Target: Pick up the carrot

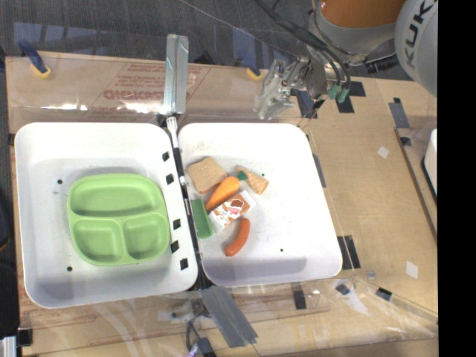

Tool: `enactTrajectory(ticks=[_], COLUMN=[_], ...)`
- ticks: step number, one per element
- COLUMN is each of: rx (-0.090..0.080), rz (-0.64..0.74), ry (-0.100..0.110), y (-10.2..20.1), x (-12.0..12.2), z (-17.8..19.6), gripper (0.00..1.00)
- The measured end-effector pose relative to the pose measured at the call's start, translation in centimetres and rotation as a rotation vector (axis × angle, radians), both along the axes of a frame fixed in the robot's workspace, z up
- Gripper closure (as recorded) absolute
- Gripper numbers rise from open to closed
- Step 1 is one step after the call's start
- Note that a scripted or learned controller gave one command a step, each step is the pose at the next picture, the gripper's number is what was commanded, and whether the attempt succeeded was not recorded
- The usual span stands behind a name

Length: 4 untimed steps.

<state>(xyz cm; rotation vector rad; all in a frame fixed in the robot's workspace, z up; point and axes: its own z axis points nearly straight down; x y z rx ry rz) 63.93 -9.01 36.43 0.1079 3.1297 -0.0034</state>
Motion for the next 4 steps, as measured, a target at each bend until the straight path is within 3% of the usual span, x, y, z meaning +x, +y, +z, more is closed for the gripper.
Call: enactTrajectory(ticks=[1, 2, 3, 4], rx=[0.0, -0.003, -0.001, -0.004], rz=[0.229, 0.433, 0.2, 0.384], ry=[0.01, 0.005, 0.006, 0.002], y=[-3.7, -7.1, -8.5, -11.9], x=[1.4, 1.8, 1.8, 1.9], z=[-3.6, -2.1, -0.5, -0.7], gripper=[1.0, 1.0, 1.0, 1.0])
